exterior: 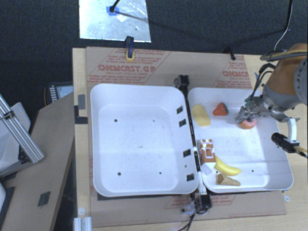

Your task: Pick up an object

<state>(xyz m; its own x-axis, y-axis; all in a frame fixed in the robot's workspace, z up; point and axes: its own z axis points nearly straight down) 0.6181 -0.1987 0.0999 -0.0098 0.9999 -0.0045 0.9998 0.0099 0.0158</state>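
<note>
My gripper (247, 117) hangs low over the far right part of the right bin (269, 153), directly above a small pink-red round object (249, 124) that shows just under its fingers. To the left lie a red strawberry-like piece (220, 109) and a pale yellow block (201, 115). Nearer the front sit an orange and white box (207, 150), a yellow banana (226, 167) and a tan piece (227, 180). Whether the round object is between the fingers is hidden by the gripper body.
The left bin (139, 138) lies beside the right one, with a black divider clamp (188, 129) running between them. A cable and black fitting (285, 142) hang off the arm at the right rim. A yellow clamp (130, 49) stands at the bench's back edge.
</note>
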